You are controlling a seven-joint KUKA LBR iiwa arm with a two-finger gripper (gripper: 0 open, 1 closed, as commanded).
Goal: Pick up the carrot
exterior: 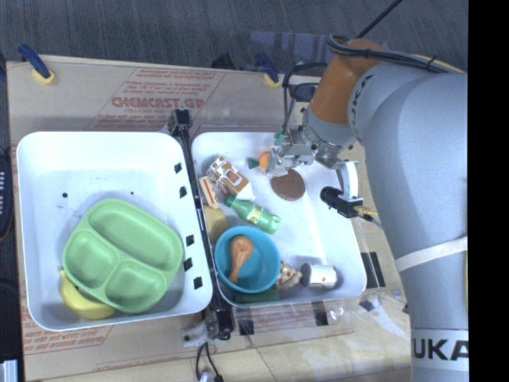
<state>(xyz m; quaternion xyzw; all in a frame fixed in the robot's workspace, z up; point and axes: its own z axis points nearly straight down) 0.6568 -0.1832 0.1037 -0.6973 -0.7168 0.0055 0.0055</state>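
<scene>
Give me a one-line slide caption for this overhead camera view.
Grey arm's end effector lowered beside small orange carrot in cluttered right white bin.

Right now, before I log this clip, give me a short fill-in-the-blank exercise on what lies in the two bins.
1. The green divided plate lies in the ____ bin.
2. The blue bowl holds a wooden ____.
3. The gripper is over the right bin, next to the orange ____.
4. The green bottle lies on its ____.

Missing words: left; spoon; carrot; side
</scene>
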